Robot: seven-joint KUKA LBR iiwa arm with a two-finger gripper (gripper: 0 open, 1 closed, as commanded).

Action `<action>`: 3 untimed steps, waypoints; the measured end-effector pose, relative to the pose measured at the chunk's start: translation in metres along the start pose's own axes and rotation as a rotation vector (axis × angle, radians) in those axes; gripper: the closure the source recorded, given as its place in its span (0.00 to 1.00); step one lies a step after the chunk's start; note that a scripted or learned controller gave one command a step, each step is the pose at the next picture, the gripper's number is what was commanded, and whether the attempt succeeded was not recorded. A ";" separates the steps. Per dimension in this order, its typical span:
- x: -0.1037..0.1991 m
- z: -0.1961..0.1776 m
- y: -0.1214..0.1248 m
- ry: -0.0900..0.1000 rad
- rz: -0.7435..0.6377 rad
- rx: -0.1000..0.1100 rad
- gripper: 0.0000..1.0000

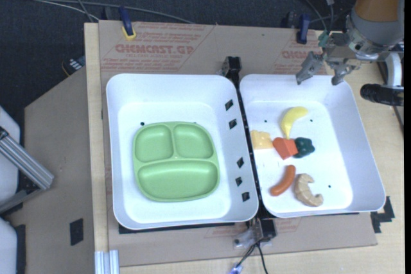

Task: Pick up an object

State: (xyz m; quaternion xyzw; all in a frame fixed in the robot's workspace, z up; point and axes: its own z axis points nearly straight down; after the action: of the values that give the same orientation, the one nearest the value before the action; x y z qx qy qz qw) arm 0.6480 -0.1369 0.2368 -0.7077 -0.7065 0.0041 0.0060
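Nothing has been picked up yet; a descent onto 1 chosen item is judged to be the step in hand. It would be done best if an item with free space around it were selected, such as the banana, and the fingers were set astride its narrow width before closing.

On the surface (64,138), 2 white bins are set side by side. In the left bin (122,99) a green divided plate (176,160) with 3 compartments is laid flat. In the right bin (359,163) 6 small toy foods are gathered: a pale yellow wedge (261,139), an orange-red block (284,147) touching a dark green piece (303,147), a yellow banana (293,119) above them, a sausage (283,181) and a tan curved piece (307,191), possibly a pastry.

The gripper (320,74) is seen above the right bin's far rim, fingers spread apart, with nothing between them.
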 end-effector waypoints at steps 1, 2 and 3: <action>0.000 -0.008 0.002 -0.002 -0.003 -0.014 0.00; -0.001 0.035 -0.002 -0.002 -0.002 -0.009 0.00; 0.001 0.084 -0.011 -0.001 -0.002 -0.009 0.00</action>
State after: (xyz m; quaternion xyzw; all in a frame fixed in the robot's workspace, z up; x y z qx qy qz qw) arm 0.6354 -0.1356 0.1526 -0.7071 -0.7071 0.0013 0.0025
